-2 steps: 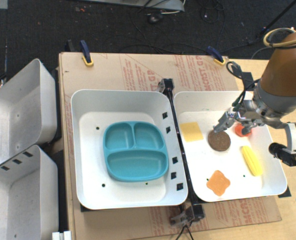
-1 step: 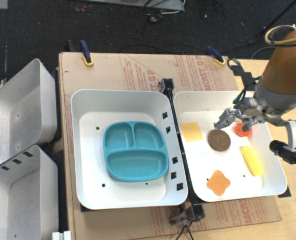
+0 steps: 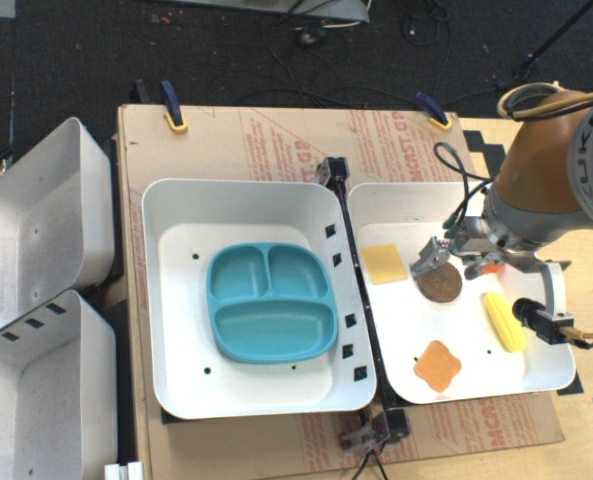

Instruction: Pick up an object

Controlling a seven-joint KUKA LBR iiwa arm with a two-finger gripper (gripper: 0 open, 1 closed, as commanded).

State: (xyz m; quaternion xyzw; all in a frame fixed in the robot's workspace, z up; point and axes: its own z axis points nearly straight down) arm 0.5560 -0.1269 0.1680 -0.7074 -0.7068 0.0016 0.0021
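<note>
The gripper (image 3: 438, 260) hangs low in the right bin (image 3: 406, 203), at the end of the grey arm with its orange band (image 3: 541, 163) rising up and to the right of it. Whether its fingers are spread or pressed together cannot be told from this slanted view; the metal tip blurs against what lies under it.

Directly below the gripper, touching or nearly touching its tip, sits a round brown disc (image 3: 440, 284), like a cookie or a burger patty. No object shows between the fingers, so nothing is seen to be held.

Just to the left of the gripper lies a flat yellow square (image 3: 384, 263), like a slice of cheese. To the right of the gripper and a little nearer the camera lies a yellow corn cob (image 3: 504, 321), tilted on a diagonal. Nearer the camera from the gripper, well apart from it, rests an orange wavy-edged piece (image 3: 437, 365). A small red bit (image 3: 489, 267) peeks out just right of the gripper, under the wrist; what it is cannot be told.

Far to the left of the gripper, across the divider between the 2 bins, the left bin (image 3: 176, 213) holds a teal divided plate (image 3: 272, 302) with 3 compartments.
</note>
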